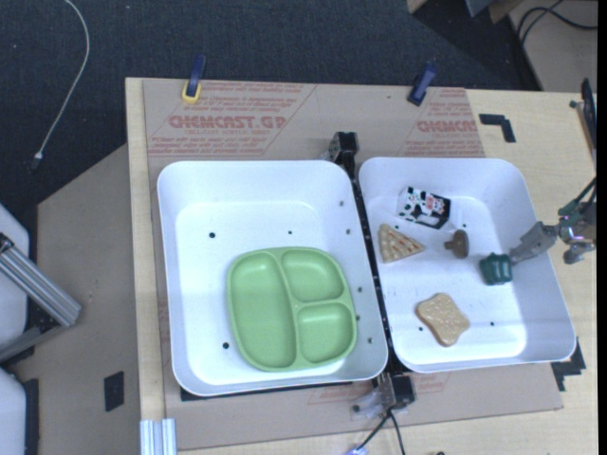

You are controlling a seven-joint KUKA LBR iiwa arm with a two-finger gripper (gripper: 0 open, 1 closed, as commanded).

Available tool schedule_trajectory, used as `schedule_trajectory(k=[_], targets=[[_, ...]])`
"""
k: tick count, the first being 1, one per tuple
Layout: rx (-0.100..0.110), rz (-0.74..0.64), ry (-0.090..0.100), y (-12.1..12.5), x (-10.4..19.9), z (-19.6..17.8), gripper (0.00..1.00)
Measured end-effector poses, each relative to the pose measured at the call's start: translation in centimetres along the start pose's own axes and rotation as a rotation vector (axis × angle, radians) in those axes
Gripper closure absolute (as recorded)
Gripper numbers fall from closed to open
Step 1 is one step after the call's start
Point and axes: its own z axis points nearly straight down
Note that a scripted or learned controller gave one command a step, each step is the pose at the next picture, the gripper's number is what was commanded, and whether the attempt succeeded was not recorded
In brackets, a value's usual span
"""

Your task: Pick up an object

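I see a green divided plate [290,307] lying in the left white bin [185,254], the bench's cardboard sheet [247,117] under both bins, and two clamps [193,80] at its far edge.

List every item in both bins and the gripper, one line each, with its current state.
green divided plate: lying flat in the left bin, nothing in its compartments.
black-and-white pack: lying in the right bin, near the back.
triangular cracker: flat, near the bin's left wall.
small brown piece: resting free.
toast slice: flat, toward the front.
teal object: at the gripper tip; a grip cannot be confirmed.
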Motion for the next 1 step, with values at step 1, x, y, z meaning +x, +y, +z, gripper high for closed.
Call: schedule_trajectory(k=[1], targets=[[-0.01,-0.003,-0.003,0.23,0.02,-0.49,0.0]])
